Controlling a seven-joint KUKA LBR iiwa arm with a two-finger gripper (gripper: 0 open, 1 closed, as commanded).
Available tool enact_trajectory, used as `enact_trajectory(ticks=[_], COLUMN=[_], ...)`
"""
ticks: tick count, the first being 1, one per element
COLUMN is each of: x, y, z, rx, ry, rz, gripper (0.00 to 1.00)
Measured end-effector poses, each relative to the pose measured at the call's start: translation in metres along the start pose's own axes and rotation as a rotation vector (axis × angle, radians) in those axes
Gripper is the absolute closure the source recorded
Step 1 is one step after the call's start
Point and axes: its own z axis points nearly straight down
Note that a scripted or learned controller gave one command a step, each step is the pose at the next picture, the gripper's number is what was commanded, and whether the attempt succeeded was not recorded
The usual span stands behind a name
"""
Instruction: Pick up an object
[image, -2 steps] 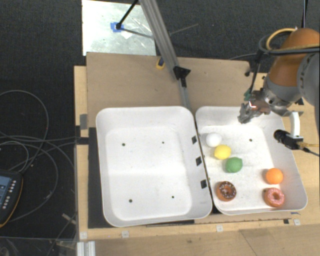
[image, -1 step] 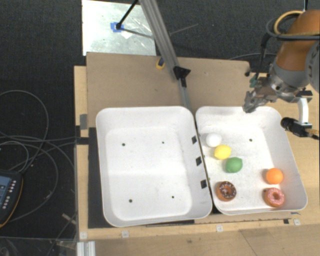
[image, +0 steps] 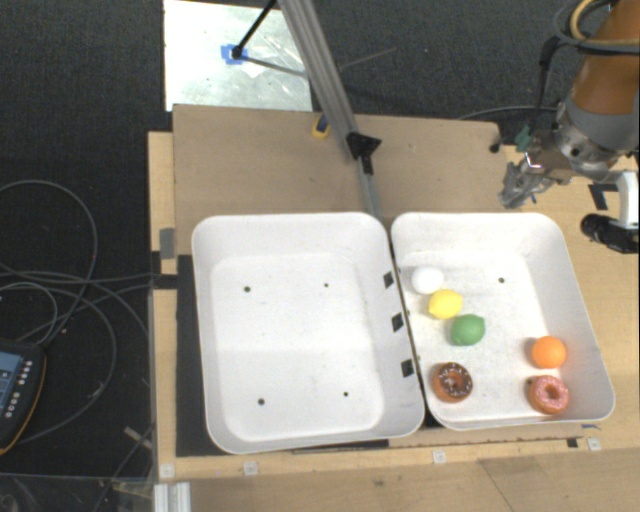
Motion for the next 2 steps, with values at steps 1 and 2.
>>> enact_trajectory(ticks=[1,2], x=[0.050,0.093], y=[0.005,0.004], z=[0.011,0.016], rx=[0.006,0.008], ry=[0.003,0.003], rz=[-0.003,-0.004], gripper=[1.00,1.00])
